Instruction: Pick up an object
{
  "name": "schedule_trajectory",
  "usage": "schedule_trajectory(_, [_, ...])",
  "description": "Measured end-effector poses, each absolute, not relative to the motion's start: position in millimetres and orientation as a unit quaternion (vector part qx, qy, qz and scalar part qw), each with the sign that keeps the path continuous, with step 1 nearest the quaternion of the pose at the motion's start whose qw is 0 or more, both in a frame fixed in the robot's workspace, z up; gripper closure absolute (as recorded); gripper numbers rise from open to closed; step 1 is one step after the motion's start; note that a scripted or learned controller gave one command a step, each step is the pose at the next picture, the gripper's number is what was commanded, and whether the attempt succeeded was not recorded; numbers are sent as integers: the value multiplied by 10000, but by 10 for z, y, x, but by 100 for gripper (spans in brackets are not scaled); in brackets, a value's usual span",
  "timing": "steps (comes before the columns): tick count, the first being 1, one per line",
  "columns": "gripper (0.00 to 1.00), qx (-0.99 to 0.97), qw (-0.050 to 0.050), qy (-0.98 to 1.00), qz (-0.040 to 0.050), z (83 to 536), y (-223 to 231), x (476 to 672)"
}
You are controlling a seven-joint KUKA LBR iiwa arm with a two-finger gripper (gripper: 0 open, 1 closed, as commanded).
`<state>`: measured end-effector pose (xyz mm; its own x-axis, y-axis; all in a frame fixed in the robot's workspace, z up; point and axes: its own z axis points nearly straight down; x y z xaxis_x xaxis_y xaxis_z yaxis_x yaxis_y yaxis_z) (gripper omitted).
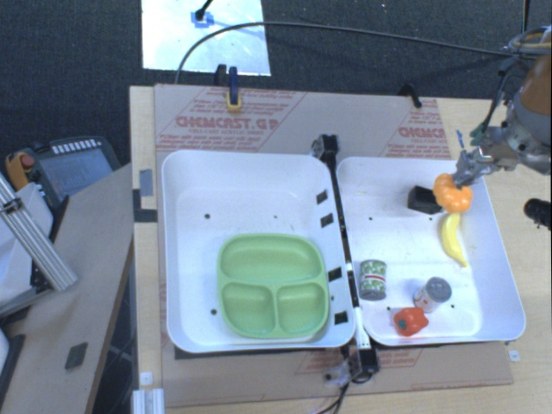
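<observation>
The end effector [470, 169] reaches in from the right, over the right bin [496, 317]. Its tips sit right at the top of an orange fruit [453, 195] — I cannot tell if they grip it. A black block [422, 200] is just beside the fruit, and a banana [453, 238] lies just below it. Lower down are a small can [373, 279], a little jar [432, 293] and a red pepper [410, 320]. The left bin [194, 179] holds a green tray [272, 285].
</observation>
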<state>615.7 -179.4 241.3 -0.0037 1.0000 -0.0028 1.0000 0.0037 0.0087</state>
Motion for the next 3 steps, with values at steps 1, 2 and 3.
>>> schedule_trajectory(1, [100,7055,18,7087,11,2562,-1796,6167])
schedule_trajectory(2, [100,7038,-1,7104,11,2626,-1287,6123])
schedule_trajectory(3, [100,7036,0,7106,11,2677,-737,6083])
